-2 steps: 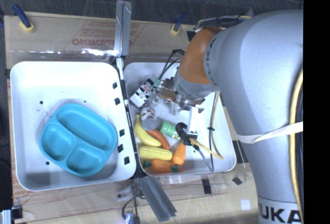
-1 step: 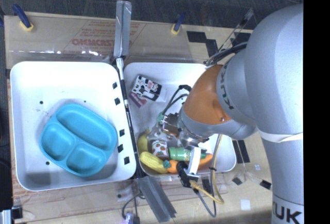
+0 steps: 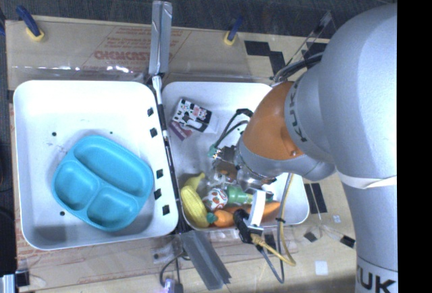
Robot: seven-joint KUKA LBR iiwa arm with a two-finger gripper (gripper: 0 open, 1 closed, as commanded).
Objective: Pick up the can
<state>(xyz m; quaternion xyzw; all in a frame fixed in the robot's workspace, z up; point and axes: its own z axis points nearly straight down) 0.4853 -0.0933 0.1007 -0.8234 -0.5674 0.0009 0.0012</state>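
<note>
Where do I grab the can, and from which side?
Grip the can across its body, coming straight down from above: it seems wedged between banana and carrot, so side approaches look blocked. Its exact pose is unclear.

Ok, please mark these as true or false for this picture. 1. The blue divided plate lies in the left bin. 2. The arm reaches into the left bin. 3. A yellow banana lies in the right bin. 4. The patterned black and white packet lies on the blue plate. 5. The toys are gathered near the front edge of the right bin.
1. True: the blue divided plate lies in the left bin.
2. False: the arm is over the right bin.
3. True: the banana lies there.
4. False: the packet lies in the right bin, toward its back.
5. True: banana, carrot and others cluster there.
</note>
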